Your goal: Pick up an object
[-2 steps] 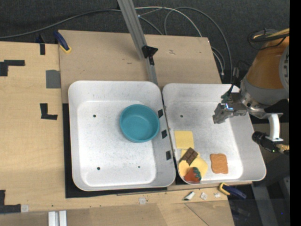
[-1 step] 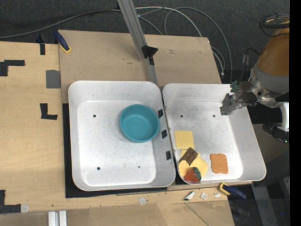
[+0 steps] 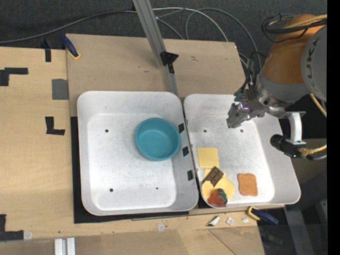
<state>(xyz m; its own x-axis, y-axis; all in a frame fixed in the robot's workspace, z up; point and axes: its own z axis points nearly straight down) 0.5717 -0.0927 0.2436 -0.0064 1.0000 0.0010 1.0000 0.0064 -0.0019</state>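
The gripper (image 3: 234,121) hangs over the back part of the right bin (image 3: 268,142), with nothing seen between its fingers. In the front of that bin lie a pale yellow square block (image 3: 207,156), a dark brown piece (image 3: 213,176) on a yellow piece (image 3: 226,185), a red and green item (image 3: 217,197) and an orange-brown slab (image 3: 247,184). All of these lie well in front of the gripper. A teal bowl (image 3: 156,138) sits upright in the left bin (image 3: 101,158).
A slanted grey metal pole (image 3: 154,33) rises behind the bins, with a black clamp at its foot. Cables trail across the dark floor at the back. Small clips lie on the bench at the front edge of the right bin.
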